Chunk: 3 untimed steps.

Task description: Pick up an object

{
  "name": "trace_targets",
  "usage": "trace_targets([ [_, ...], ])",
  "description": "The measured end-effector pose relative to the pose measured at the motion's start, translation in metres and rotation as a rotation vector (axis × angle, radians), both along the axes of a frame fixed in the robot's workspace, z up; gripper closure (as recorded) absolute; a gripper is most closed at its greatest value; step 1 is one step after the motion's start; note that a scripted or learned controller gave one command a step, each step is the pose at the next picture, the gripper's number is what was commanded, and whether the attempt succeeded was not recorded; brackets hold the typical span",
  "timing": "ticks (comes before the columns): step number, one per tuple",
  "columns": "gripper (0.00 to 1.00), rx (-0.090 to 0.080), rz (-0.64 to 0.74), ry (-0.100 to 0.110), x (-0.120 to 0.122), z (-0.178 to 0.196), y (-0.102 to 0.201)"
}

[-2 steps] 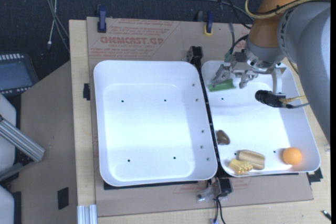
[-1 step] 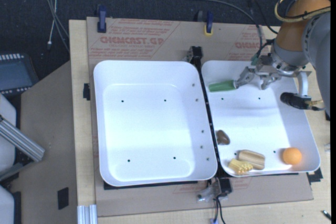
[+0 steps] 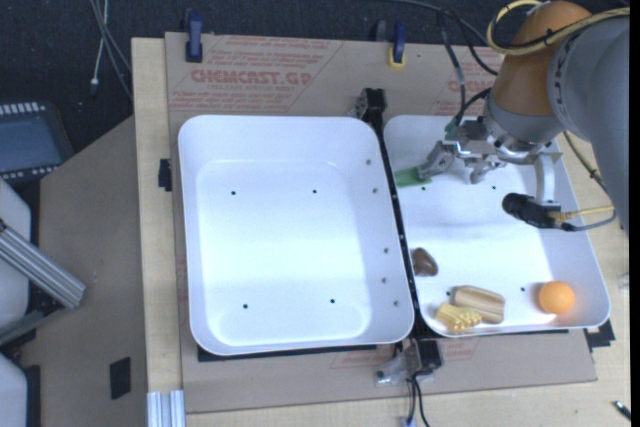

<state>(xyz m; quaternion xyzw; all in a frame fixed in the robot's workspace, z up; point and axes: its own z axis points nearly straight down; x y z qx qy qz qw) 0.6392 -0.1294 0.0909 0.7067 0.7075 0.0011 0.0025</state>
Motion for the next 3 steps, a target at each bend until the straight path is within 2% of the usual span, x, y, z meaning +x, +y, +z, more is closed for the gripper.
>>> trace_targets([
  [1, 1.0, 0.001, -0.001, 0.001, -0.001, 0.009, 0.0],
  [2, 0.0, 0.002, -0.001, 0.002, -0.001, 0.008, 0.0],
  [3, 1.0, 0.001, -0.001, 0.001, 0.0, 0.019, 0.0],
])
